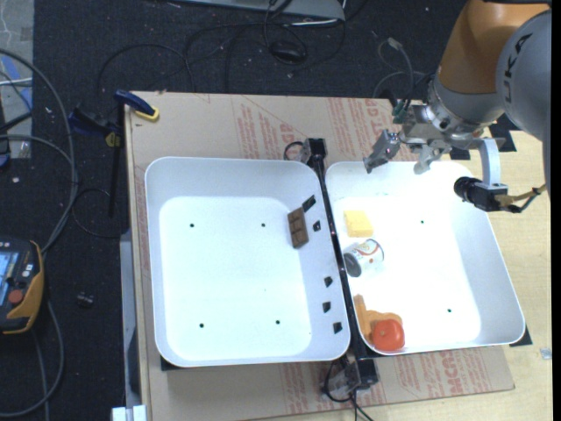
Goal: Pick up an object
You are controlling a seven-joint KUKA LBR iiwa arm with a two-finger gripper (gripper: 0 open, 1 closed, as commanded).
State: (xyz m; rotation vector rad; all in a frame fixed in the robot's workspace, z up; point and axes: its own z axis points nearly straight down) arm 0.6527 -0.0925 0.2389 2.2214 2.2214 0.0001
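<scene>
The right bin (473, 261) holds a yellow block (358, 223) near its left wall, a white cup-like object (364, 257) lying just below it, and a red and orange toy (383, 328) in the near left corner. A brown bar (298, 228) lies at the right side of the left bin (219, 270). My gripper (401, 156) hangs over the far edge of the right bin, open, with nothing between its fingers. It is up and to the right of the yellow block, well apart from it.
Black clips (331, 281) line the divider between the bins. The bins sit on a cardboard sheet (263, 117). Cables run over the dark floor at the back and left. A blue and yellow clamp (136, 105) sits at the cardboard's far left corner.
</scene>
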